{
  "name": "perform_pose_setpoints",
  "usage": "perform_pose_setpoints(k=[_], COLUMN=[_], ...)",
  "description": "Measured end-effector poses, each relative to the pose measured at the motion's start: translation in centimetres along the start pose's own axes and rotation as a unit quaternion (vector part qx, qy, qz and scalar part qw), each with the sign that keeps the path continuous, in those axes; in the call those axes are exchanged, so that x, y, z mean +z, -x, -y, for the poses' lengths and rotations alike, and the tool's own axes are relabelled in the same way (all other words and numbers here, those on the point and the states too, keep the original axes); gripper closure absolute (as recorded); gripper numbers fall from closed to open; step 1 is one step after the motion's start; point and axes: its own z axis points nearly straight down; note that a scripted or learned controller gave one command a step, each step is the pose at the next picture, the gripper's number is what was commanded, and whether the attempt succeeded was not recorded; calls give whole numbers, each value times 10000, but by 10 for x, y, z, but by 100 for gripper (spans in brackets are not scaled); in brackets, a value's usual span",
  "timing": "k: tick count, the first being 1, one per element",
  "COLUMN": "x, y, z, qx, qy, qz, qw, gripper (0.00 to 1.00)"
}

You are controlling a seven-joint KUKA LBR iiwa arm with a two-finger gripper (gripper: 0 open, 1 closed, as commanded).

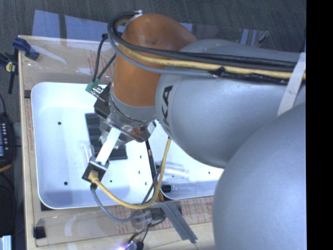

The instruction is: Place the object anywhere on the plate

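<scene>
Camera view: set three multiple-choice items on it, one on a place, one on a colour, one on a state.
1. The dark object lies: A) in the white bin; B) on the floor; C) on the bench edge.
2. The band above the wrist is: A) blue; B) orange; C) green.
3. The arm is: A) folded away from the bench; B) reaching over the bin; C) lying flat on the floor.
Answers: 1 A, white bin floor surrounds it; 2 B, it shows orange against the grey; 3 B, its wrist hangs above the bin.
</scene>
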Motion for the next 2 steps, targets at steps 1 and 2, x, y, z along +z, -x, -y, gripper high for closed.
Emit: perform_pose_setpoints(k=[1, 2], x=[109, 79], y=[30, 6], z=[-26, -38], qx=[920, -345], qy=[19, 36], qz=[-19, -28], qw=[9958, 9994], gripper=[100, 100])
